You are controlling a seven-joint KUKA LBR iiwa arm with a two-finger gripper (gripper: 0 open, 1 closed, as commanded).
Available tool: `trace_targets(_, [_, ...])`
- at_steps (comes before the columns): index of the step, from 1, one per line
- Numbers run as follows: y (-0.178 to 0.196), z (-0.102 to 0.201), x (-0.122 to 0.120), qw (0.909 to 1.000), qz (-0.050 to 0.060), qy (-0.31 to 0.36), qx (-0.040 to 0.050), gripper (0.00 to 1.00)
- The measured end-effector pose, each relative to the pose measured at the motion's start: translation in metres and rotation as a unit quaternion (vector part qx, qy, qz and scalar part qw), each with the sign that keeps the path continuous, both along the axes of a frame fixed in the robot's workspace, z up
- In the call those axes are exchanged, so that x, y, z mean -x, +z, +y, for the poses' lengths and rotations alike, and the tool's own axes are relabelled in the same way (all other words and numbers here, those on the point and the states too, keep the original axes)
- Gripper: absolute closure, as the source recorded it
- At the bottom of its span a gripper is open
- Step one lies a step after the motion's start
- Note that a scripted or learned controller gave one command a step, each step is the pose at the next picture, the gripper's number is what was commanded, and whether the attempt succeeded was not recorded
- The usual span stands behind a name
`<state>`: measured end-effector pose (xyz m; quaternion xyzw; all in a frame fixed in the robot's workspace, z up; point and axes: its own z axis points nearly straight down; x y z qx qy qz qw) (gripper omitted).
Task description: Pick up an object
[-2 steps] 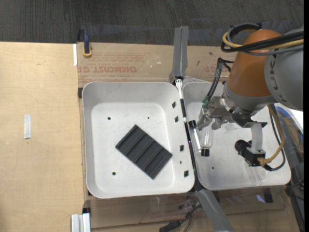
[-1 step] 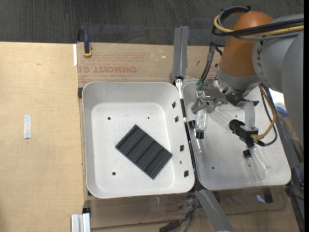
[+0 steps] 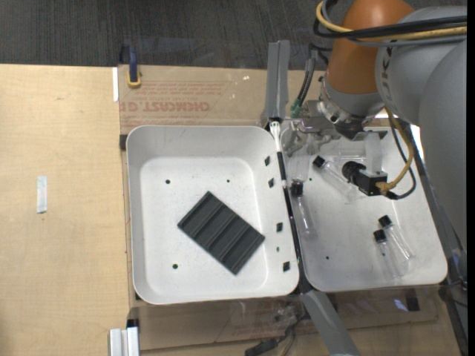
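A dark grey ribbed slab (image 3: 221, 232) lies slanted in the middle of the left bin (image 3: 148, 273). Several clear tubes with black caps lie in the right bin (image 3: 349, 273): one (image 3: 329, 172) near the back, one (image 3: 301, 208) along the left wall, and two (image 3: 391, 242) towards the right. My gripper (image 3: 320, 133) hangs under the orange band (image 3: 367, 43), low over the back left corner of the right bin, just behind the rear tube. The wrist hides most of it.
The divider between the two bins (image 3: 286, 199) carries small black clips. A yellow and black cable (image 3: 397, 176) loops from the wrist down over the right bin. Cardboard (image 3: 185, 99) lies behind the left bin, and a wooden bench top (image 3: 59, 199) extends to the left.
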<state>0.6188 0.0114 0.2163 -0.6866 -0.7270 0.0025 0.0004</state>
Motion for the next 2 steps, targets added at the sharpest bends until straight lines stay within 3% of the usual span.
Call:
trace_targets(1, [-0.014,-0.058,-0.040,0.9983,0.000,-0.058,0.0001,1.00])
trace_targets(2, [0.016,-0.089,-0.032,0.9941,0.000,-0.109,0.0001,1.00])
